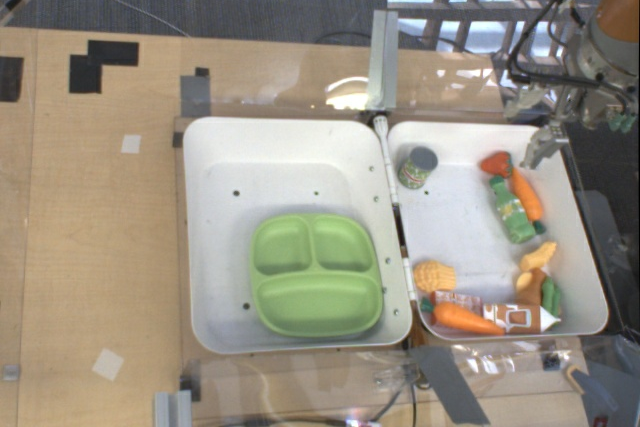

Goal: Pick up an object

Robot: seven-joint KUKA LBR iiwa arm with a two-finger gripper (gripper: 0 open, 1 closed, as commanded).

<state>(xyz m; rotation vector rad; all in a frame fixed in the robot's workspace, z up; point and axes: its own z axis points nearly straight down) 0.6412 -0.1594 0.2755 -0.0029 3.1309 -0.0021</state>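
Note:
The right bin (pixel 460 225) holds several toy foods. A small green can (pixel 417 167) lies at its far left. A red piece (pixel 495 163), an orange carrot (pixel 528 196) and a green bottle (pixel 514 215) lie together near the far right. A yellow corn piece (pixel 433 275), a second carrot (pixel 463 317) and an orange-and-white carton (pixel 512 318) line the near edge. My gripper (pixel 546 145) hangs over the bin's far right corner, just right of the red piece, with nothing seen in it.
A green divided plate (pixel 316 276) lies in the left bin (pixel 230 205). A yellow piece (pixel 539 257) and small brown and green pieces (pixel 540 292) sit by the right bin's right wall. A metal frame (pixel 455 10) stands behind the bins.

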